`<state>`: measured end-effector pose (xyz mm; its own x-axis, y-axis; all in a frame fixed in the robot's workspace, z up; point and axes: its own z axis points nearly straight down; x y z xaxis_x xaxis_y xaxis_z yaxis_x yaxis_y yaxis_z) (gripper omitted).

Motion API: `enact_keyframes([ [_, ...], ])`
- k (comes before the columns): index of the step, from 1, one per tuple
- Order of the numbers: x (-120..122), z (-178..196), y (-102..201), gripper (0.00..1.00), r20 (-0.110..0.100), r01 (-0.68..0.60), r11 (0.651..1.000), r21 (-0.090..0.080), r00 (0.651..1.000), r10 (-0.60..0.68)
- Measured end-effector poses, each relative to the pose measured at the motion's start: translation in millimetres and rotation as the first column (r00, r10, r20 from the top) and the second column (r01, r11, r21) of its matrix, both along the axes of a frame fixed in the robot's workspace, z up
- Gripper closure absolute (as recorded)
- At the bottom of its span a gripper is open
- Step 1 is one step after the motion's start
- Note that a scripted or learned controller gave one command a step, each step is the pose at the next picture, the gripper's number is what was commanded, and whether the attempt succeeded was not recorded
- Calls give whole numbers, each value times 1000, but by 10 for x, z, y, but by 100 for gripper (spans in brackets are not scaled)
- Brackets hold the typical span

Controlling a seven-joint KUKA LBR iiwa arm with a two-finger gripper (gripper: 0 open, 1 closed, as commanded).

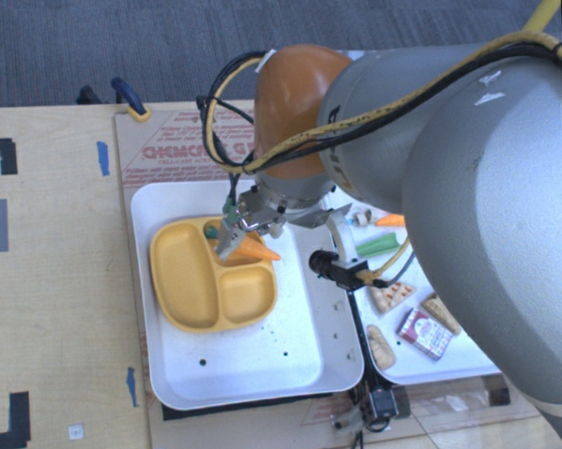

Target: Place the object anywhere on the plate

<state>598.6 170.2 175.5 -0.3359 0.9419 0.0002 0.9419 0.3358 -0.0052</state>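
Starting at the near edge, around 6 o'clock, there's some black hardware [377,406] poking out under the seam between the two white bins. Just above that, the right bin [476,361] holds a scatter of toy food: a tan bread-looking piece [381,346] at its near left corner, a small maroon packet [425,332] just to the 3 o'clock side of it, a pizza slice [392,295] further up, then a green stick [376,246] and a little orange bit [390,221] toward 12 o'clock. The left bin [260,370] has the yellow divided plate [211,273] sitting toward its 9 o'clock side, with a few dark specks on the white floor below it. The gripper [233,238] hangs over the plate's 1 o'clock corner, and an orange carrot-shaped object [256,250] sits right at its tip, lying across the plate's rim at that corner, with a bit of green on the gripper's 10 o'clock side. The fingers look closed in around that orange piece, though it's too crowded there to say how firm the pinch is. Above all this looms the grey arm [466,172] with its orange band [294,106], coming in from 3 o'clock, yellow and black cables looping over it. At the far side a cardboard sheet [169,150] with red print sticks out behind the left bin, on the wooden bench [50,306].
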Motion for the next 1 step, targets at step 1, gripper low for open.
enact_keyframes([
  [1,0,0,0,0,0,0,1000,0,1000,0],
])
